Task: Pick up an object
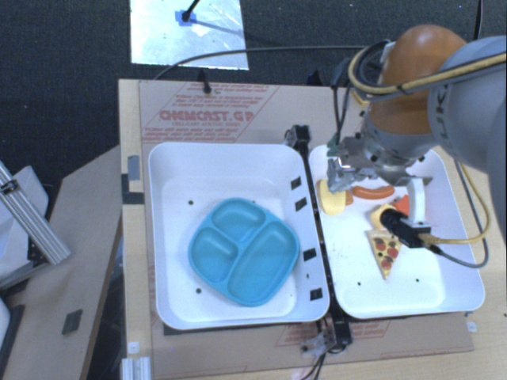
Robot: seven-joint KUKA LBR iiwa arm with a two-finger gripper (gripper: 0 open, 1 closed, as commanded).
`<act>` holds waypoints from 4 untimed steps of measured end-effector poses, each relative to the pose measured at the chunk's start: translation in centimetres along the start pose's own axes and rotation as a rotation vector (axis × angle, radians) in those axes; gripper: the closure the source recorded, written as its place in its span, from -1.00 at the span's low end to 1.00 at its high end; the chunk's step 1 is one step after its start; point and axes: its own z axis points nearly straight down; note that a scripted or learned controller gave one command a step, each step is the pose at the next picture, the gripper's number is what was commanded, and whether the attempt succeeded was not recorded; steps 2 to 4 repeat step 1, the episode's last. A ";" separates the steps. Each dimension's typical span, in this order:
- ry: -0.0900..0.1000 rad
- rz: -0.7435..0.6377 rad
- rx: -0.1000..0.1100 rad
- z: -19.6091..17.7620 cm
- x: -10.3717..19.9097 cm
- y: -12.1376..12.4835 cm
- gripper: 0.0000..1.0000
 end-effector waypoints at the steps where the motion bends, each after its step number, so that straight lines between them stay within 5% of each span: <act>1: 0.001 0.000 -0.001 -0.2 4.9 2.0 1.00; 4: 0.001 0.000 -0.001 -0.2 4.9 2.0 1.00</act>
